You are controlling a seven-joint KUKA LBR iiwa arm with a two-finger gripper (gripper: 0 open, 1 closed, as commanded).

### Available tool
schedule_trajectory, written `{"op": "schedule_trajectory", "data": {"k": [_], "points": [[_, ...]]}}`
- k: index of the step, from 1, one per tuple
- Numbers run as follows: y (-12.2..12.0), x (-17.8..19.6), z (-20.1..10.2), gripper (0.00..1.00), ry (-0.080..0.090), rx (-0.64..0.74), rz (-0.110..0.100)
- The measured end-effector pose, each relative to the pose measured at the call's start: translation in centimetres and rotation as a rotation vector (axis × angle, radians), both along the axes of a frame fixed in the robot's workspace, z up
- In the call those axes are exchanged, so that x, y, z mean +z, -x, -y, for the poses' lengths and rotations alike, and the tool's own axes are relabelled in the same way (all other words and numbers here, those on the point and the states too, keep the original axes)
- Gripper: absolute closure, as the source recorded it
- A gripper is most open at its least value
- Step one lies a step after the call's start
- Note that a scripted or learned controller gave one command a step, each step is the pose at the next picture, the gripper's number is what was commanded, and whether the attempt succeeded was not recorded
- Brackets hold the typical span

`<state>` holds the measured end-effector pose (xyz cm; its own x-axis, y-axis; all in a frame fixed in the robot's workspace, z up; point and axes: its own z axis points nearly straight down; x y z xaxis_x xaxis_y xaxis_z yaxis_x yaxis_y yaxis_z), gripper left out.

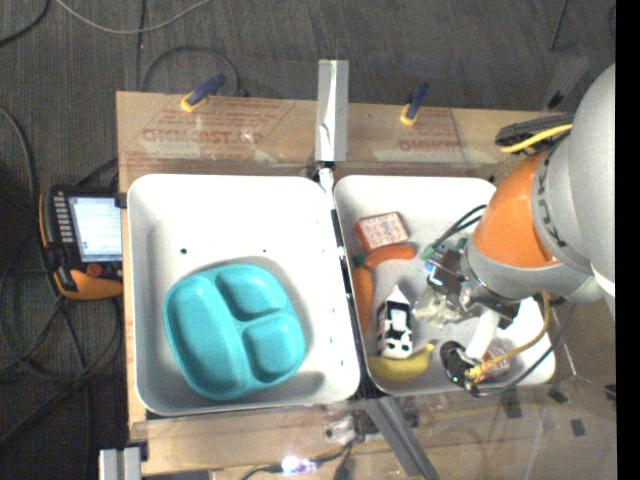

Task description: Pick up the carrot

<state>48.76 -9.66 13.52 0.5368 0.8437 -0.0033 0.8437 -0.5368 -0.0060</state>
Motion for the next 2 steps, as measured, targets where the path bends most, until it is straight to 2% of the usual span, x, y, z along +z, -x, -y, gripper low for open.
{"op": "schedule_trajectory", "data": {"k": [1, 2], "points": [[0.5, 4.8, -1.2, 1.0, 0.006, -0.522, 0.002], [0.4, 9.7, -1.6, 1.0, 0.008, -0.802, 0.003]]}}
